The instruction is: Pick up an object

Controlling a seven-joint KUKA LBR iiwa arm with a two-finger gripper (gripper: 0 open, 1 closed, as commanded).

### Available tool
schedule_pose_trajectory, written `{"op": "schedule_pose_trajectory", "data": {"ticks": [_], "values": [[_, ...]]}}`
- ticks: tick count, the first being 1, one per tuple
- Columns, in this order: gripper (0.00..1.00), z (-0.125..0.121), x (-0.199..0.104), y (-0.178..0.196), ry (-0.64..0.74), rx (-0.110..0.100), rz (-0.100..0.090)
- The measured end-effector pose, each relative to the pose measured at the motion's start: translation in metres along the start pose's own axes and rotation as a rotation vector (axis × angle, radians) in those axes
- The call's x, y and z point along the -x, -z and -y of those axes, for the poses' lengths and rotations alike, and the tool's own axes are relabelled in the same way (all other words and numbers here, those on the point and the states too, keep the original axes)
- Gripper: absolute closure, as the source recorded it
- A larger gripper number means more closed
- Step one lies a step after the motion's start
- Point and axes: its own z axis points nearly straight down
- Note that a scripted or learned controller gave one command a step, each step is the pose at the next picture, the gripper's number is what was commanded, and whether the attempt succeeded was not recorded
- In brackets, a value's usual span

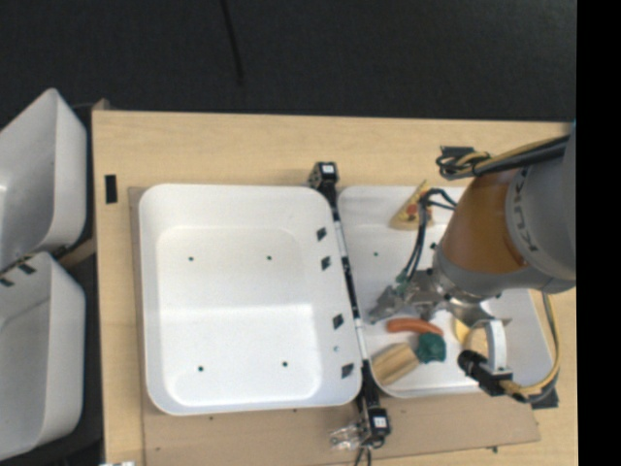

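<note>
My gripper (392,302) hangs low over the left part of the right bin (374,223), under the grey arm with its orange band (477,229). Just below it lies an orange-red, carrot-shaped object (411,326). A dark green object (432,348) sits beside that one, and a tan wooden block (393,363) rests in the bin's front left corner. A yellow piece (464,331) peeks out under the wrist. At the bin's back lies a small tan and yellow item (407,216). The arm hides the bin's right half.
The left bin (233,299) stands close against the right one, with black clips (340,260) along their shared wall. Cables (456,161) trail from the arm at the back right and over the right bin's front right corner (529,386).
</note>
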Motion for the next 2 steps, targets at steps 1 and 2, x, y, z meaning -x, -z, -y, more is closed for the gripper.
{"op": "schedule_pose_trajectory", "data": {"ticks": [1, 2], "values": [[0.00, 0.023, 0.063, 0.000, -0.002, 0.005, 0.002], [0.00, 0.031, 0.126, 0.001, -0.001, 0.006, 0.000]]}}
